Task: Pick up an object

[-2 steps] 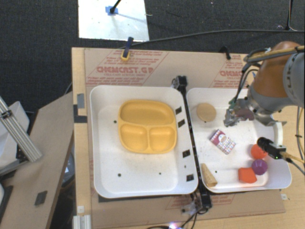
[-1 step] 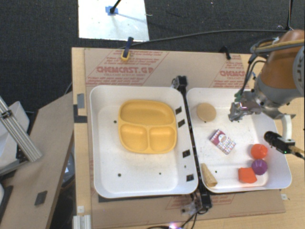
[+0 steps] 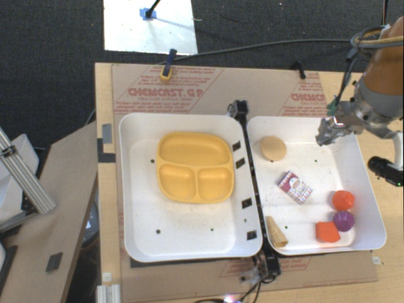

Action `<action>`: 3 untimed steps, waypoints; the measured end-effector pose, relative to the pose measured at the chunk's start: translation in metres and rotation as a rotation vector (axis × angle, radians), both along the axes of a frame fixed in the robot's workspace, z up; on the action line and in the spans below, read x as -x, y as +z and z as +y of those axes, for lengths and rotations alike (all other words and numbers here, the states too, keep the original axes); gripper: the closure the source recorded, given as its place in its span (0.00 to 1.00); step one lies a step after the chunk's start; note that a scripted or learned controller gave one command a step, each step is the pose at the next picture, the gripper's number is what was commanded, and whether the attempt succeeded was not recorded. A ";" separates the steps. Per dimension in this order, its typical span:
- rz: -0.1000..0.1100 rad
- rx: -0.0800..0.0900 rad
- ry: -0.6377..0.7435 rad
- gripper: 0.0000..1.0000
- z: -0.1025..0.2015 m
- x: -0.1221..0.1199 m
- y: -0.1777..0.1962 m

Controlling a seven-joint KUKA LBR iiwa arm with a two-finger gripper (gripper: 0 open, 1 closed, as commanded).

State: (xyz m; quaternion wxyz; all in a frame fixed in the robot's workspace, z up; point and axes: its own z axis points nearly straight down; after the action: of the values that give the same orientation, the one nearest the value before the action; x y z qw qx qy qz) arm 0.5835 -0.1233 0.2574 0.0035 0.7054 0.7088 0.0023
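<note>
Two white bins (image 3: 189, 122); claw (image 3: 328, 133) hovers above the right one.

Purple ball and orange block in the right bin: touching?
Touching. The camera view shows the purple ball pressed against the orange block with no white floor between them.

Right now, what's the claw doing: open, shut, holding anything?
Claw: cannot be told; it sits over the right bin's back edge, nothing visibly in it.

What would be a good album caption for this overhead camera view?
Robot pincer hovers at the back of the right bin, above toy foods, while a yellow divided plate sits in the left bin.
</note>
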 end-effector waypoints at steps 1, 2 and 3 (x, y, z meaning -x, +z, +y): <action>0.006 -0.002 0.003 1.00 0.042 -0.002 -0.006; 0.006 -0.002 0.004 1.00 0.088 -0.001 -0.005; 0.007 -0.003 0.003 1.00 0.130 -0.004 -0.012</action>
State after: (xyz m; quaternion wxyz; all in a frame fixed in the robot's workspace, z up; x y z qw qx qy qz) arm 0.5874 0.0068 0.2452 0.0001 0.7042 0.7100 0.0009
